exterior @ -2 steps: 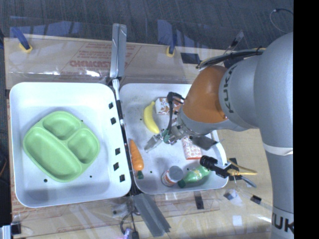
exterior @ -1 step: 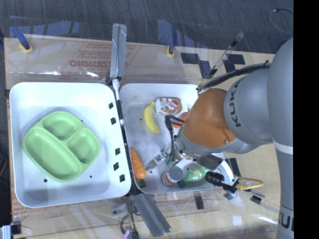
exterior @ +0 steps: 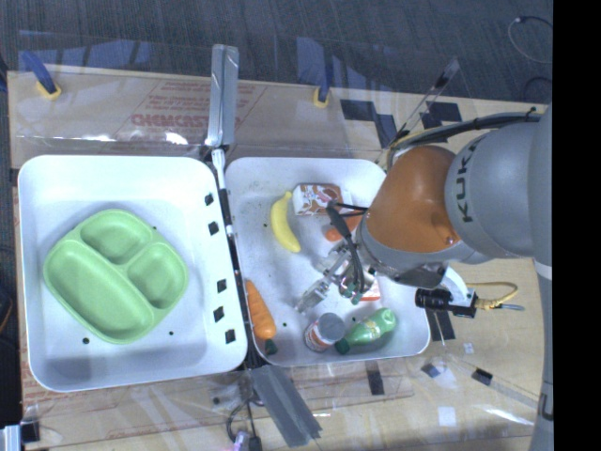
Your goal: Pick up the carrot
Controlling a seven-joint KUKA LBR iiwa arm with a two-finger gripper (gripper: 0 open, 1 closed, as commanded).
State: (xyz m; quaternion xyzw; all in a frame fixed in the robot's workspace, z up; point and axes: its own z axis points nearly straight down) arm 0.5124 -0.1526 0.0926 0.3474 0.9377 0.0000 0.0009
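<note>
You're looking down on a tan bench [exterior: 113, 111] with red printed lettering, covered in clear plastic sheeting taped at the edges. Beyond its far edge lies dark grey ribbed floor [exterior: 282, 17].

I read "KU", the start of a brand name, on the grey arm housing [exterior: 498, 191] at three o'clock. Faint red print reading roughly "CHEMCAST" marks the clear plastic sheet [exterior: 174, 117] at eleven o'clock.

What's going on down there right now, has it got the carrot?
Gripper low in right bin, nothing seen between fingers. Carrot lies free by bin's left wall, not picked. Banana and green bottle nearby, neither blocking.
</note>
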